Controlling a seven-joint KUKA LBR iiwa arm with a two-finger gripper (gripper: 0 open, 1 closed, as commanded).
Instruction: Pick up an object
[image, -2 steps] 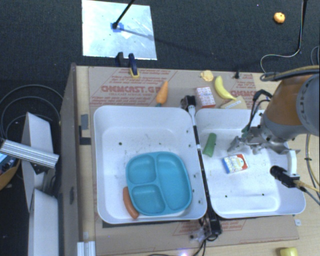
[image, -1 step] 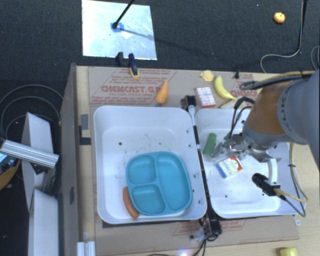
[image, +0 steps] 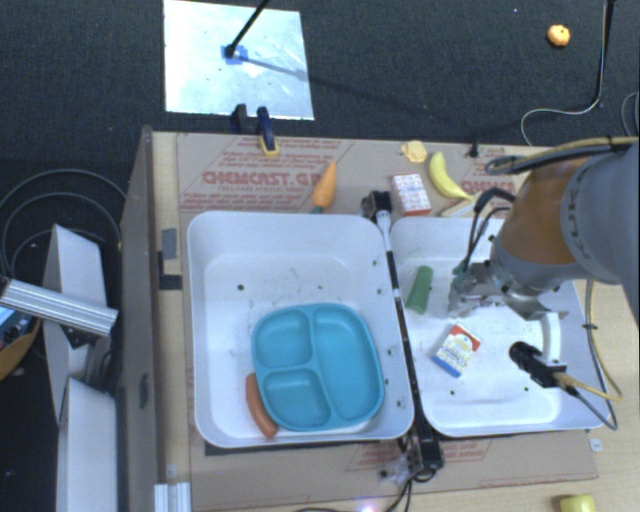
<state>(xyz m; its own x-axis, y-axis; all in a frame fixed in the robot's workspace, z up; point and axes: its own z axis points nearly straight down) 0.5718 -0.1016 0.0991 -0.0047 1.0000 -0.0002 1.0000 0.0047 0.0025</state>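
**Hovering over the right bin, nothing in hand yet**

My gripper (image: 470, 296) hangs low over the right-hand shallow white plastic bin (image: 500, 410), and from this slanted look down I cannot tell its state, because my wrist hides the tip.

I judge two ways this could go wrong. Two candidates lie close to me: the short green cylinder (image: 419, 288) just to my left, near the wall between the bins, and the small white carton with a red and blue label (image: 456, 351) just on the near side of me. If I come down between them, I may close on air or nudge one aside. The green cylinder also looks round enough to roll from a glancing touch, and so near the wall there is little room beside it.

The carton looks flat and boxy, lying tilted on the bin floor, apart from me. The cylinder lies lengthwise, near to far.
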